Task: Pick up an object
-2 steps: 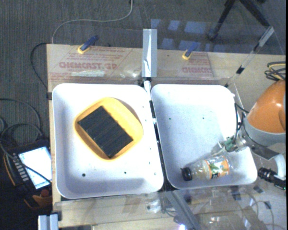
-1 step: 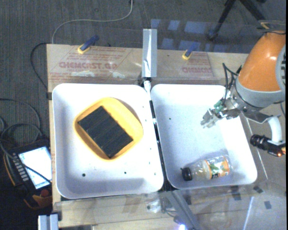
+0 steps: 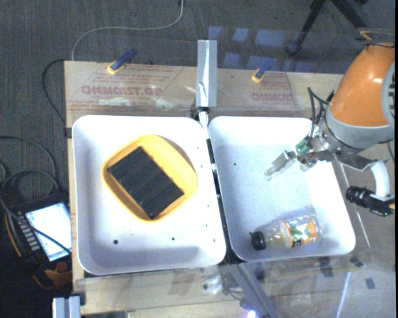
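Lower right of frame, right bin (image 3: 252, 138): clear plastic bottle (image 3: 286, 232), black cap, orange label, lying on its side near the front wall. Gripper (image 3: 283, 163) hangs above and apart, fingers slightly parted, empty. Approach step; next calls for descent astride the rounded, slippery body. Left bin (image 3: 93, 138): yellow dish (image 3: 176, 152) with dark ridged slab (image 3: 146, 181).

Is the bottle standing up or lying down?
Lying down. The bottle rests on its side in the right bin, black cap pointing left.
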### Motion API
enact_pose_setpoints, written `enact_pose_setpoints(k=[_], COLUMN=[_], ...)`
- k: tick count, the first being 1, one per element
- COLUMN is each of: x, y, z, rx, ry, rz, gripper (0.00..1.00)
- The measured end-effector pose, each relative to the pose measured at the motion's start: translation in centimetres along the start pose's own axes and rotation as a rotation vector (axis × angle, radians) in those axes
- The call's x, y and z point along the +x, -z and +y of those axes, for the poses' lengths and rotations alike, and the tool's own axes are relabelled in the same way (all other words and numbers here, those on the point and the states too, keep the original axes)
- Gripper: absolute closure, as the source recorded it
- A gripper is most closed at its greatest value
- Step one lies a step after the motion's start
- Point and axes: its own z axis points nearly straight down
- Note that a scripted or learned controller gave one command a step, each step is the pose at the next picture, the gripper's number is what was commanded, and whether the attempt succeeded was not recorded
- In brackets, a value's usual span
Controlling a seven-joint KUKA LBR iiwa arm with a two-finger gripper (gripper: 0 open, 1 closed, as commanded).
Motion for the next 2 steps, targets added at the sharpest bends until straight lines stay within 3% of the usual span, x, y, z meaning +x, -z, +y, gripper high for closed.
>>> enact_pose_setpoints(k=[1, 2], x=[-2.7, -5.3], y=[-6.0, -10.1], z=[-6.2, -6.9], rx=[0.002, 0.002], ry=[0.130, 0.209], rz=[0.002, 0.001], gripper=[0.00, 0.00])
